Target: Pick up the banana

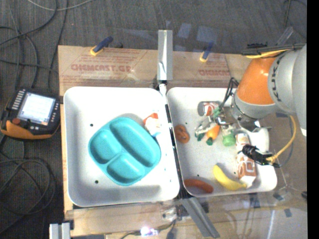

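The yellow banana (227, 179) lies near the front edge of the right bin (192, 156), between a brown sausage (198, 185) and a white and orange carton (246, 166). My gripper (215, 119) hangs over the back middle of that bin, well behind the banana and apart from it. It is close above an orange carrot (213, 132) and beside a silver can (208, 107). The wrist hides part of what is under it.
A brown ring-shaped pretzel (181, 133) sits by the right bin's left wall, and a green item (228, 140) lies by the carrot. The left bin (79, 183) holds a teal divided plate (124, 150) and a small orange and white object (153, 124).
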Controlling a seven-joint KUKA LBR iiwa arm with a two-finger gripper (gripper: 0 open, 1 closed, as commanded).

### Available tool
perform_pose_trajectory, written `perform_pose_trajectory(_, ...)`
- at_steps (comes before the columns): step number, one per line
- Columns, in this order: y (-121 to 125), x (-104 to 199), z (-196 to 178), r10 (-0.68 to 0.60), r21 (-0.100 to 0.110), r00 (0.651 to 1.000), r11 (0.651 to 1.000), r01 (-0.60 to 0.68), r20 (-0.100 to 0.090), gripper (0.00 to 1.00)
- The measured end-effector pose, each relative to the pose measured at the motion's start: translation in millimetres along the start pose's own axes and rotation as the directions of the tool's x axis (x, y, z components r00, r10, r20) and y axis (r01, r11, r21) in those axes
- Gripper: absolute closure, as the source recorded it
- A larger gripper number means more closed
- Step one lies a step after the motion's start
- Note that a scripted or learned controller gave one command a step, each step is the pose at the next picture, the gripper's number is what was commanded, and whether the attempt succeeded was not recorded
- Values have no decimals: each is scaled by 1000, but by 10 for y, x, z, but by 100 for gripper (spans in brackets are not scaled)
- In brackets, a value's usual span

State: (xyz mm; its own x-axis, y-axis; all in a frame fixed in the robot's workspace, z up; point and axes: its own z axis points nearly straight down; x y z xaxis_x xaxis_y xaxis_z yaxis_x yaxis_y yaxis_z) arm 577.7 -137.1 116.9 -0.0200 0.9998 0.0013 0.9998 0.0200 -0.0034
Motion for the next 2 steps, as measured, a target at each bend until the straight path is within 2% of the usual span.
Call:
perform_pose_trajectory(1,-770,-39,281,-26,-14,1000,1000,26,3,0)
perform_pose_trajectory(2,-939,-257,142,9,-1,1000,1000,-9,-2,0)
